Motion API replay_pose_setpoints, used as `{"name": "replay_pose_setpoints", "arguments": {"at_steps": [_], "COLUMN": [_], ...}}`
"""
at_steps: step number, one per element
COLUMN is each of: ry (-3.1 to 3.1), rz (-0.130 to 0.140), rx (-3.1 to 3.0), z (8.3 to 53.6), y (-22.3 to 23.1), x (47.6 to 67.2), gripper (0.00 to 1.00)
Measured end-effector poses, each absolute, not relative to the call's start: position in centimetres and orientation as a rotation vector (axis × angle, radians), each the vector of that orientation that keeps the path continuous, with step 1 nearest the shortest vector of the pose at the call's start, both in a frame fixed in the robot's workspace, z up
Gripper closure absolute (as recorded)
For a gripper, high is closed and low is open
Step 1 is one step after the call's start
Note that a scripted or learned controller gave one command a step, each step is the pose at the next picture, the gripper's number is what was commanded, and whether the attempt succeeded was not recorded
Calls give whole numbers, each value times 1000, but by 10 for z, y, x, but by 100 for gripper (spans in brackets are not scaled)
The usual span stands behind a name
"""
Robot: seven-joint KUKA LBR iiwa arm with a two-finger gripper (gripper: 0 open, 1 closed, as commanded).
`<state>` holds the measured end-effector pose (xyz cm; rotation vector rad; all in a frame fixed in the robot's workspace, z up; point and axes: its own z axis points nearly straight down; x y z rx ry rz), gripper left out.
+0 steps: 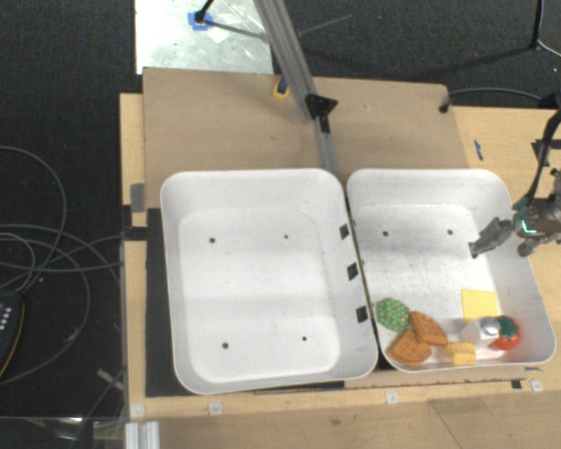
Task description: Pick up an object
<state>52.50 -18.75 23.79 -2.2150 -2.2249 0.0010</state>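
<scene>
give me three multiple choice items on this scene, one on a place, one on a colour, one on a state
1. Where do the objects lie?
A. left bin
B. right bin's near end
C. on the bench outside the bins

2. What colour is the flat square piece?
A. yellow
B. blue
C. black

3. Where is the gripper?
A. in the left bin
B. lying among the objects
C. over the right bin's right side, away from the objects

Key: 1 B, the pile sits in the right bin. 2 A, the square piece is yellow. 3 C, the gripper hangs apart from the green piece.

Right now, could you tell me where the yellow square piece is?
The yellow square piece lies in the right bin, near its front right corner, just behind the red and silver toy.
</scene>
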Motion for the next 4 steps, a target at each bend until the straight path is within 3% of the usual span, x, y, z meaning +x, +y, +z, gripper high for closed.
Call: {"name": "replay_pose_setpoints", "arguments": {"at_steps": [1, 2, 4], "ry": [-2227, -2223, -2220], "rz": [-2, 1, 2], "rx": [-2218, -2216, -2218], "z": [240, 194, 94], "y": [-188, -181, -174], "x": [526, 531, 523], "gripper": [0, 0, 0]}}
